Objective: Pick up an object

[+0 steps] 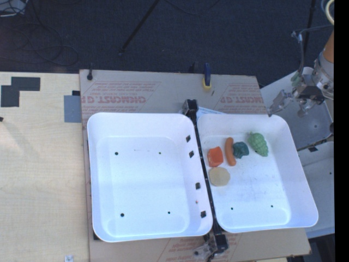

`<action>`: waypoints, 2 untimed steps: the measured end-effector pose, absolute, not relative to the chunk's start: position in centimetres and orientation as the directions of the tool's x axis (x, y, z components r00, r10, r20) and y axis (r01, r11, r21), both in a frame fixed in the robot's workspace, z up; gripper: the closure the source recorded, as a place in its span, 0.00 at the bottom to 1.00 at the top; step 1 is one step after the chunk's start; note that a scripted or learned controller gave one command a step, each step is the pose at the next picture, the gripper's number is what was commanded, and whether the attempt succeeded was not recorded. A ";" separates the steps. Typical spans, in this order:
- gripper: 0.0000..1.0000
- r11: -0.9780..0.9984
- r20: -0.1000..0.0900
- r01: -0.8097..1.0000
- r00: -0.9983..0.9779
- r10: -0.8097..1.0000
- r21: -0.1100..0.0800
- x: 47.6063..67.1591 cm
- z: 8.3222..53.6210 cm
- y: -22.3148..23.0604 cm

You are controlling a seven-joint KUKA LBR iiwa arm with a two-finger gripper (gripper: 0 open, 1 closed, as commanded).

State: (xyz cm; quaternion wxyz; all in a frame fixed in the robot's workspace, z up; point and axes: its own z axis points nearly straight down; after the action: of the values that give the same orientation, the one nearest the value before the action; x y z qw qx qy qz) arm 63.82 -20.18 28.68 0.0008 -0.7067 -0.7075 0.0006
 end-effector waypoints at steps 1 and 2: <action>0.00 -0.005 -0.005 1.000 0.005 1.000 0.011 56.7 44.2 -20.9; 0.00 0.005 -0.005 1.000 -0.005 1.000 0.009 56.9 54.5 -21.3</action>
State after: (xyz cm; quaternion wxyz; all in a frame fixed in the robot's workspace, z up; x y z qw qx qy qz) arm 56.89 -21.26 54.51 -0.0049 -0.7055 -0.7087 -0.0017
